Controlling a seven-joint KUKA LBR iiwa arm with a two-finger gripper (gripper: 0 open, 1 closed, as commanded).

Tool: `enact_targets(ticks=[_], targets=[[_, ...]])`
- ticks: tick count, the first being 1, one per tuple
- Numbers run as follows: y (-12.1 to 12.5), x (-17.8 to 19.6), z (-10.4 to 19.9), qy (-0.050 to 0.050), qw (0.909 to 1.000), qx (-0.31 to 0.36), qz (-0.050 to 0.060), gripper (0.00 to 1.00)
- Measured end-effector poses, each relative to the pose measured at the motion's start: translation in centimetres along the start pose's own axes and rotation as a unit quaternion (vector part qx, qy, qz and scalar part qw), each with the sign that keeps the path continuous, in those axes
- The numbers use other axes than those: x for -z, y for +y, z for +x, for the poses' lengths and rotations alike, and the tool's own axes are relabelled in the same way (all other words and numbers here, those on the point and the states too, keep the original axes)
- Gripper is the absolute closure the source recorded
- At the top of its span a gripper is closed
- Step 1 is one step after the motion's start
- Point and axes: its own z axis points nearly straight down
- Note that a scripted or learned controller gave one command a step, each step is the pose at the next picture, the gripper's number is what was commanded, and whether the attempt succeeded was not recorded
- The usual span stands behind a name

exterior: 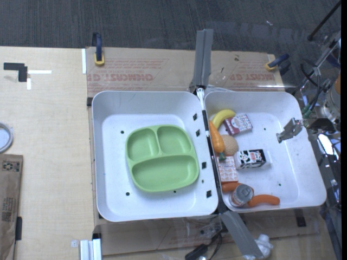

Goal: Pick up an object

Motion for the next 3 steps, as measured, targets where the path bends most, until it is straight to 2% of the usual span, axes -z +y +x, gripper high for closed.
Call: enact_targets(ticks=[1,2,3], targets=[[3.7,-8.7,2.9,-0.001,1.0,0.008,-0.001,0.0],[6.7,-14.2,4.1,0.0,0.9893,-0.146,-0.001,0.0],[-4.1,-14.3,5.0,0.0,0.9896,-0.144,-0.001,0.0]])
